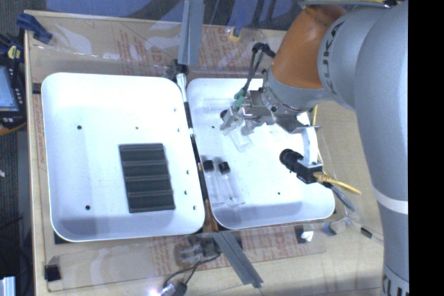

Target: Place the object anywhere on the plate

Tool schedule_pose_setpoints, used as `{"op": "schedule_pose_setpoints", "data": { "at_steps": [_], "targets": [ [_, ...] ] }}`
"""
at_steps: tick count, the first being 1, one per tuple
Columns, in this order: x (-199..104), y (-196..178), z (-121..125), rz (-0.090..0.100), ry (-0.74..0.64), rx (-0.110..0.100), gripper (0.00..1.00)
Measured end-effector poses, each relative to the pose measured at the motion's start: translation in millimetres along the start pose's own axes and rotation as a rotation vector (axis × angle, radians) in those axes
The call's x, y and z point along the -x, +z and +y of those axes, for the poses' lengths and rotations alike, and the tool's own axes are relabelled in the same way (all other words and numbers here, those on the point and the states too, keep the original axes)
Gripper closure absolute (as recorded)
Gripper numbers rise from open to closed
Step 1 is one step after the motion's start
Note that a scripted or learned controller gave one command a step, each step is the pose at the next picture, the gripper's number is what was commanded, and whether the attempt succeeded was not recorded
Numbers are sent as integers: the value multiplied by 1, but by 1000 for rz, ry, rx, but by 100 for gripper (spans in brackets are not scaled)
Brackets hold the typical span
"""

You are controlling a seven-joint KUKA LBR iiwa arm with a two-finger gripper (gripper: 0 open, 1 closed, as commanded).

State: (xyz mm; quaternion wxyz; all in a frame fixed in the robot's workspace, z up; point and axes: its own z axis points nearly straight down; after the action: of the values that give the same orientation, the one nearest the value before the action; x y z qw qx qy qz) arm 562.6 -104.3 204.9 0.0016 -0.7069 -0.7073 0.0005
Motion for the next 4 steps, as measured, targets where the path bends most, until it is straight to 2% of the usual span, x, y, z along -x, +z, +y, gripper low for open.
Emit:
{"op": "schedule_pose_setpoints", "data": {
  "at_steps": [1, 2, 3, 4],
  "targets": [
    [-38, 14, 46, -1, 161, 0, 100],
    [-106, 15, 23, -1, 240, -4, 100],
    [-156, 14, 71, -1, 452, -1, 100],
    [-203, 14, 93, 0, 828, -1, 100]
  ]
}}
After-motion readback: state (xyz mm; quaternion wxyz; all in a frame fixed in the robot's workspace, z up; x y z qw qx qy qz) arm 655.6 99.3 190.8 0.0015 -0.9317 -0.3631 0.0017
